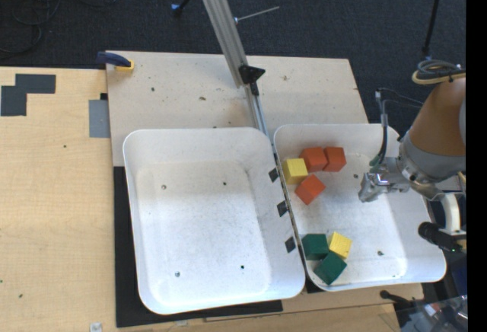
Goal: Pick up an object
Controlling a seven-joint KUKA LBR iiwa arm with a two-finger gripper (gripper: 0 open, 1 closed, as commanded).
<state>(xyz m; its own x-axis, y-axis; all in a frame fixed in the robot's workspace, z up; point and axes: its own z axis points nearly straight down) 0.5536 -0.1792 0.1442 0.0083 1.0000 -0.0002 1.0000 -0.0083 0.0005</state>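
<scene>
Left bin: shallow white tray with rounded corners, its floor speckled with dark flecks. Right bin: same make, holding seven small matte cubes with no evident long axis. Upper group: yellow cube by the divider, two orange cubes touching side by side, and a third orange cube below, turned diamond-wise. Lower group: two dark green cubes and a tilted yellow cube, clustered in contact. Gripper hangs over the right bin, right of the upper group; whether its claw is apart or together cannot be told.
</scene>
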